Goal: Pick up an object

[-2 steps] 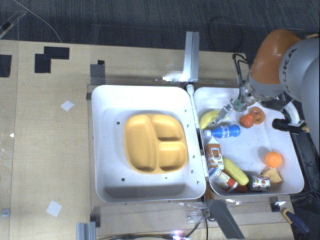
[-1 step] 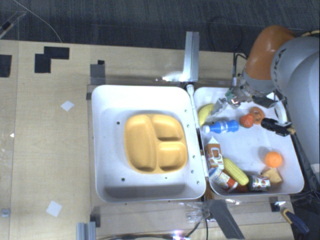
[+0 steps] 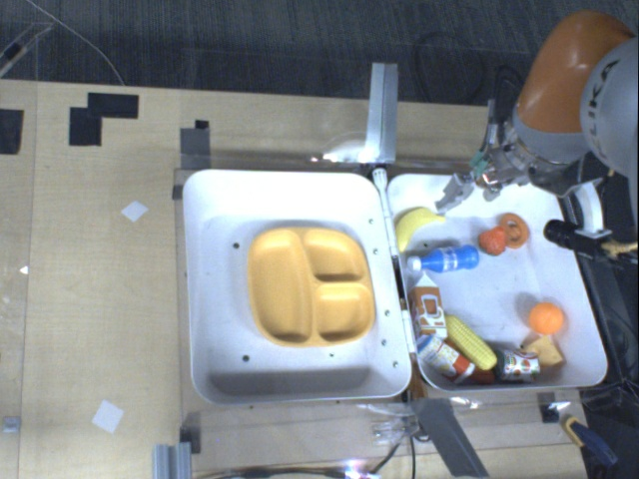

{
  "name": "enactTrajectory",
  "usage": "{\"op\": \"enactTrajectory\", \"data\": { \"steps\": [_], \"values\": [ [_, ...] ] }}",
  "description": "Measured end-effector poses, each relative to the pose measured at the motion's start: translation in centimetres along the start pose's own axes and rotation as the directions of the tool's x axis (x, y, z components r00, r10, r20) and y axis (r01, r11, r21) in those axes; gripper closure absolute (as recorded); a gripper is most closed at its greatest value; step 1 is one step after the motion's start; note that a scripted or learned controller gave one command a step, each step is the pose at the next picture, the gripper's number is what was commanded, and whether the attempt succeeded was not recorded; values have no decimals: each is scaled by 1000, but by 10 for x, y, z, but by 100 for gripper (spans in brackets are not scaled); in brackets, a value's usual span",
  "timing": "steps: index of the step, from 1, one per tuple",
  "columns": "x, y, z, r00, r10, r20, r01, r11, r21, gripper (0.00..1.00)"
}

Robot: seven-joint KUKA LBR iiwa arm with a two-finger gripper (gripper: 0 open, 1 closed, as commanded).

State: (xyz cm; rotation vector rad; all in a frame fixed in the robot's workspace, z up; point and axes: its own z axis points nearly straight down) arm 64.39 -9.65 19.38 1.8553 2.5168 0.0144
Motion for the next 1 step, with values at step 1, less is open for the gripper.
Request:
{"op": "enactTrajectory", "data": {
  "steps": [1],
  "values": [
    [-33,7,105,1000,-10,-1,10,1000,5,0]
  ]
}}
